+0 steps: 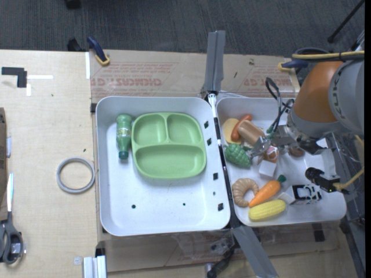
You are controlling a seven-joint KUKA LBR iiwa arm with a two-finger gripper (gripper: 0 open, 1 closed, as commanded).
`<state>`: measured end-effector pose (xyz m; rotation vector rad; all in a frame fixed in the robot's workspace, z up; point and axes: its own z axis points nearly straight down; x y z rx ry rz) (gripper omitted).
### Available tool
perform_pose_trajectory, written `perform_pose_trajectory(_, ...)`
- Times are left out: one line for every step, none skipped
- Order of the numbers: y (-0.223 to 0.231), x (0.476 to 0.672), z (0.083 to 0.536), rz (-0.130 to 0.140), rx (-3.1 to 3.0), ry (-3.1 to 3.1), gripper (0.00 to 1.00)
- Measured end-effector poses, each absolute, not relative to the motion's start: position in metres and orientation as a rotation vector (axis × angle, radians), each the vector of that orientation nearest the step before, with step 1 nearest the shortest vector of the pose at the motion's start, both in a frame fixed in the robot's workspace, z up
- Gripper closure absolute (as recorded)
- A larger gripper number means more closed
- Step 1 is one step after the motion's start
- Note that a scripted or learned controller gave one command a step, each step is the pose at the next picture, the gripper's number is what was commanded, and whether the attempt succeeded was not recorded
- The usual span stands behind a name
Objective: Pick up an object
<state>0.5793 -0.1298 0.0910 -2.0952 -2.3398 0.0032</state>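
- Reaching in from the right, the grey arm (348, 97) with its orange band covers the upper right part of the right bin (333, 213); whatever lies under it is hidden.
- The pincer (264, 146) is low among the toys in that bin, its tip a small dark and metallic tangle; how far it is parted cannot be told, nor whether it has hold of anything.
- Just beside the tip lie a brown cylinder (250, 132) and an orange piece (239, 127) over a pale yellow shape (231, 126), which is mostly covered by them.
- A green knobbly toy (237, 155) sits near the bin's left wall, touching or almost touching the pincer tip; the contact is too small to judge.
- Nearer the front lie a tan curled shrimp-like toy (243, 190), a carrot (266, 193) and a yellow corn cob (266, 210), close together.
- A small white block (266, 168) and a reddish bit (271, 154) are hard to identify.
- Black fittings and a cable (316, 181) overlap the bin's right side.
- In the left bin (116, 213) rest a green divided plate (169, 145) and, just beside its left edge, a green bottle (123, 135).
- On the desk (40, 132) lie a grey ring (75, 174) and scissors (10, 239), the latter cut off by the left edge.
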Motion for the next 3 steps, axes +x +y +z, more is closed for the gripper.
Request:
perform_pose_trajectory(-0.131, 0.580, 0.100, 0.003, -2.098, -2.339, 1.00)
perform_pose_trajectory(-0.063, 0.616, 0.191, 0.001, -1.953, -2.462, 1.00)
perform_pose_trajectory(-0.080, 0.609, 0.191, 0.005, -2.332, -2.105, 1.00)
